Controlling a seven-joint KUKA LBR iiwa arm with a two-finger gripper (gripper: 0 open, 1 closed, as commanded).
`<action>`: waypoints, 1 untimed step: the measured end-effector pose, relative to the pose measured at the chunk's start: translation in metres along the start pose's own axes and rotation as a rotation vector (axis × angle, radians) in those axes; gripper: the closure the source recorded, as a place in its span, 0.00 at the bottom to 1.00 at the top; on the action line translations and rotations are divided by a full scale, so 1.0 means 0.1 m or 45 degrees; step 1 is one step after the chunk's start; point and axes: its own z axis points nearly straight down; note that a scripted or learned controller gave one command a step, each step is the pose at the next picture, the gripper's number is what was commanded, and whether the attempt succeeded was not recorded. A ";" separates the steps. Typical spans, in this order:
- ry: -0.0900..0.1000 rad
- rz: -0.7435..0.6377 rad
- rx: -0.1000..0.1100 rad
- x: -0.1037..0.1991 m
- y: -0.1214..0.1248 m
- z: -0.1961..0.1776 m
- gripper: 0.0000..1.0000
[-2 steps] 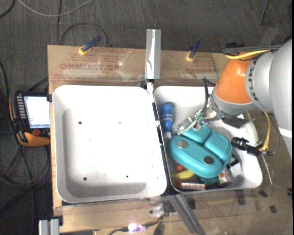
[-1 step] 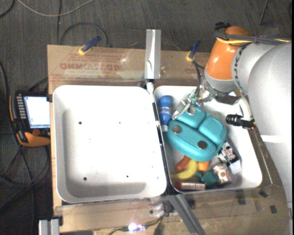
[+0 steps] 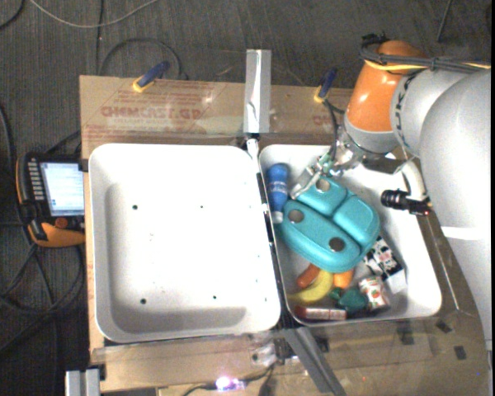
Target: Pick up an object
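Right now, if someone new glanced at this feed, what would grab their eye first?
Probably the big teal plastic toy lying tilted across the right bin, on top of a heap of small items: a blue bottle at its left and a yellow banana below it. Next, the arm's orange band above the bin's far edge, with the gripper right at the toy's upper end. The left bin makes a plain white contrast.

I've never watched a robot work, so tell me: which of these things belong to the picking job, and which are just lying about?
Part of the job:
gripper
right bin
teal plastic toy
blue bottle
banana
small printed boxes

Just lying about:
left bin
handheld control pad
cardboard sheet
floor cables
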 end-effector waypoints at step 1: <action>0.015 0.088 0.000 0.37 0.24 -1.24 1.00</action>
